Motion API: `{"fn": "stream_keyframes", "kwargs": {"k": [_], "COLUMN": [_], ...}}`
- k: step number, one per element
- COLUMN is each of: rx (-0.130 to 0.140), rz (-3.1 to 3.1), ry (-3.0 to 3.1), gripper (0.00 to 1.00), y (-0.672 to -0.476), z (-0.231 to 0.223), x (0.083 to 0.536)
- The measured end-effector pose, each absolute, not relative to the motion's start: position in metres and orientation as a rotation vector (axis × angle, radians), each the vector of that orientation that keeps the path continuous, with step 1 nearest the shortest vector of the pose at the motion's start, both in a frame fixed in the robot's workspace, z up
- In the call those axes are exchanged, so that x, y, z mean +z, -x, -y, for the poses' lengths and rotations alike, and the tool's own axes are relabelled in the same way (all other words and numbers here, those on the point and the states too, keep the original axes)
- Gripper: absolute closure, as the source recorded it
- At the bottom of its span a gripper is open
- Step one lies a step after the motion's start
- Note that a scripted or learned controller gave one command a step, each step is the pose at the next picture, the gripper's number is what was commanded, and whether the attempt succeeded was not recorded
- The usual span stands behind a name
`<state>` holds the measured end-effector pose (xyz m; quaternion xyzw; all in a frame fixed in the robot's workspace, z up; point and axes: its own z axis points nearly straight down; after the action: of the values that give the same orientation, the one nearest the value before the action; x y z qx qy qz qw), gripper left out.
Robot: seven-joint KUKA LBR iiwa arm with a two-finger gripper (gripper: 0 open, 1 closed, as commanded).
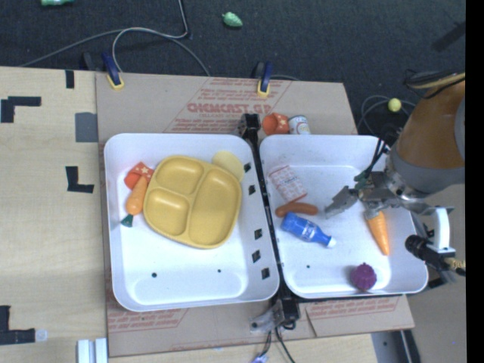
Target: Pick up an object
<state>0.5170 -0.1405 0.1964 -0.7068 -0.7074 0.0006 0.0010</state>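
Nothing lifted yet: gripper (349,197) hangs over the right bin (333,144) at 3 o'clock of the sausage (298,209), grip state unreadable (too small to tell), carrot (379,232) at its 5 o'clock, bottle (307,230) at 7, grab remaining.

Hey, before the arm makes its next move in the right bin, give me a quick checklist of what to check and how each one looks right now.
1. Hand over the right bin: ok, it sits above the bin floor, right of centre.
2. Anything held in the hand: cannot tell.
3. Nearest target, the sausage: ok, it lies just left of the hand, apart from it.
4. Blue bottle crowding the sausage: not ok, it lies right beside it.
5. Carrot under the wrist: not ok, partly covered by the arm.
6. Purple object: ok, alone near the front wall.
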Motion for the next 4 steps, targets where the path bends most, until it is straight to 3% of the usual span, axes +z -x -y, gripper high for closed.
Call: {"fn": "stream_keyframes", "kwargs": {"k": [2,3,4], "rx": [0.002,-0.007,-0.006], "rz": [2.220,2.228,2.227], "ry": [2.219,2.226,2.226], "gripper": [0.00,0.00,1.00], "y": [-0.514,-0.495,-0.495], "z": [0.094,0.094,0.094], "x": [0.090,0.087,0.097]}}
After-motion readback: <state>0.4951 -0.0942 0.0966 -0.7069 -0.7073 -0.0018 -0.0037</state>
